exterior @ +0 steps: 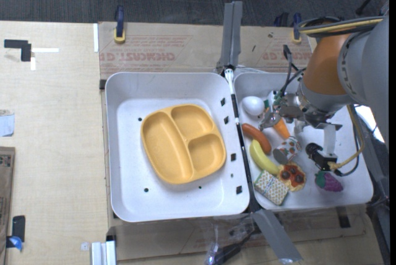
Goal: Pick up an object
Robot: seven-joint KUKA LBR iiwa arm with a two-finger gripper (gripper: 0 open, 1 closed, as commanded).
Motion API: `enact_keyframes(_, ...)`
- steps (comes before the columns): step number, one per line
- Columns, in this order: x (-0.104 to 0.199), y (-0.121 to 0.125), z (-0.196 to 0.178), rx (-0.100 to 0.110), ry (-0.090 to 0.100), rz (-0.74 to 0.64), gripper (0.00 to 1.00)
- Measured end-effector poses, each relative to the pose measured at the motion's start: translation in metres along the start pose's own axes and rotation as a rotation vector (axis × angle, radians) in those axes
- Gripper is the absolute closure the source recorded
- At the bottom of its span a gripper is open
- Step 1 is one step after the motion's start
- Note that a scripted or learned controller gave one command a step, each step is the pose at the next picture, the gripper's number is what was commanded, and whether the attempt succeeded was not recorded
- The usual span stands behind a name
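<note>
The arm bends in from the right, wrist low over the right bin point(362, 192). Its gripper point(279, 123) sits down among the toys — carrot point(282, 129), sausage point(257, 137), banana point(264, 158) — though finger spread is perhaps hidden; I cannot tell.

A robotics lab: clamped cardboard point(179, 47) on a plywood bench point(49, 134), toy food in white bins point(114, 152).

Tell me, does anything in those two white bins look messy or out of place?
Nothing looks spilled or broken. The yellow divided plate sits slightly turned in the left bin. The toy foods, such as the banana, hot dog and egg, lie jumbled in the right bin.
</note>
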State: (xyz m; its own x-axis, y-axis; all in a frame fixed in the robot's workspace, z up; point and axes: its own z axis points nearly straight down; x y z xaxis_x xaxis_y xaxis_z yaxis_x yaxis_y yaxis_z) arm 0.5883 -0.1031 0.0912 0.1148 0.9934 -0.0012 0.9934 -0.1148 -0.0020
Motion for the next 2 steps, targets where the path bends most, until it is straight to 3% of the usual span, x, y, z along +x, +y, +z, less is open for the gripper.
enact_keyframes(1,-0.001,0.0,-0.009,0.0,-0.001,0.003,1.0)
enact_keyframes(2,0.029,0.032,-0.1,-0.001,-0.001,0.092,1.0)
